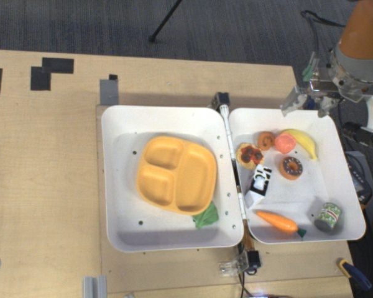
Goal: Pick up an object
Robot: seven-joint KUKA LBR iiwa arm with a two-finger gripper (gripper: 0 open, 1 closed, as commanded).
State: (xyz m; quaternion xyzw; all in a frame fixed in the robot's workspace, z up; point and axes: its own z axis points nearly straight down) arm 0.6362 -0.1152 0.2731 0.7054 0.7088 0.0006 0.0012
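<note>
The right bin (345,185) holds several small objects: a yellow banana (304,143), a pink round piece (285,143), a small brown donut (266,140), a topped pastry (249,155), a chocolate donut (291,167), a black-and-white box (260,180), an orange carrot (277,221) and a green-labelled can (327,216). My gripper (308,106) hovers above the far rim of that bin, beyond the banana. It is open, with nothing between its fingers.
In the left bin (112,185) a yellow divided plate (176,174) lies with a green leaf-like piece (206,216) at its near right corner. A black ridge (231,160) separates the bins. Wooden bench surrounds them.
</note>
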